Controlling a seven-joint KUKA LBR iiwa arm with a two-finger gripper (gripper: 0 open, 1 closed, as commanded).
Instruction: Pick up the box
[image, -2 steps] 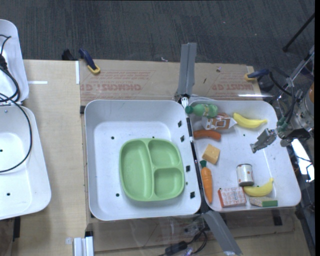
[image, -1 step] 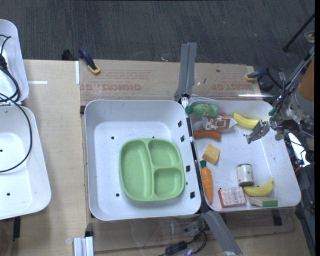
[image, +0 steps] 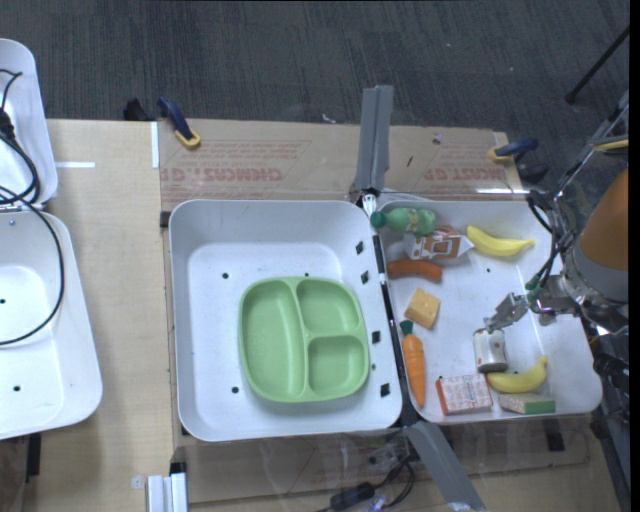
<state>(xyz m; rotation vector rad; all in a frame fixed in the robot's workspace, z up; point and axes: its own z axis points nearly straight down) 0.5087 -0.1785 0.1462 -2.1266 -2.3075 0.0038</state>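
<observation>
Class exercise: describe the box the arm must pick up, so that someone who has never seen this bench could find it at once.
Look in the right bin, along its near edge. The box lies flat there, between the carrot and a banana. It is the only flat rectangular carton in that corner, pinkish red with a white panel, while its neighbours are rounded toy foods.

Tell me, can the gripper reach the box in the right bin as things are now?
Probably yes. The box lies flat with its top uncovered near the bin's front wall, and the gripper hangs just above it. A banana close beside it may crowd the grasp.
</observation>
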